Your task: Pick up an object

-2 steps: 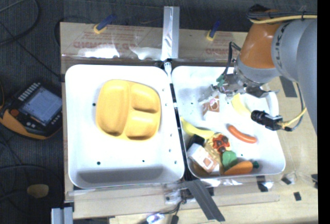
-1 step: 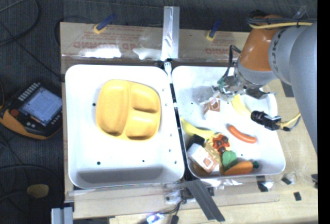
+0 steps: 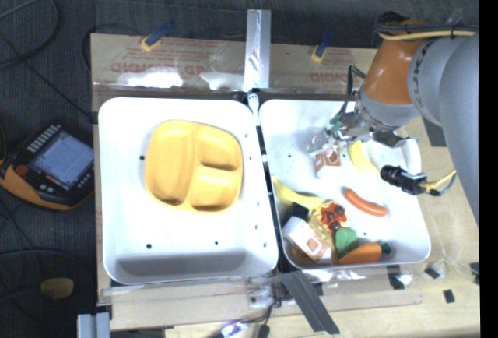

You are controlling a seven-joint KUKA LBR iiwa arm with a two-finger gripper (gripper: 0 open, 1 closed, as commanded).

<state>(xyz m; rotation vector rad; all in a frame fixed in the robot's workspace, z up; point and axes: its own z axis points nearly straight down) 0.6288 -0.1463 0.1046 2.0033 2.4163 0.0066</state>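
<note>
at the near edge of the right bin (image 3: pixel 420 247) a toy carrot (image 3: pixel 359 253) lies along the front wall, its green top (image 3: pixel 345 238) toward the middle. just at its nine o'clock sits a small white packet with a brown label (image 3: pixel 305 239), tucked into the near left corner, and a red and yellow patterned toy (image 3: pixel 331 213) rests just above the green top. a yellow banana (image 3: pixel 294 193) lies at the ten o'clock side of that cluster, near the divider between the bins. at the two o'clock side of the cluster, apart from it, a red sausage (image 3: pixel 364 202) lies slantwise on bare white floor.

farther back, a small brown and white packet (image 3: pixel 327 157) sits about mid-bin. the gripper (image 3: pixel 343 128) hangs just beyond it, with the packet at its seven o'clock, very close or touching; i cannot tell which. the tips are dark and crowded together against the wrist hardware, so whether the pincer is wide, narrow or closed on anything cannot be told. a pale yellow curved piece (image 3: pixel 359 156) lies just at the packet's three o'clock, under the wrist. the orange band (image 3: pixel 391 72) of the arm rises at the gripper's one o'clock.

in the left bin (image 3: pixel 117 235), a yellow divided tray (image 3: pixel 193 165) lies overturned near the centre.
</note>
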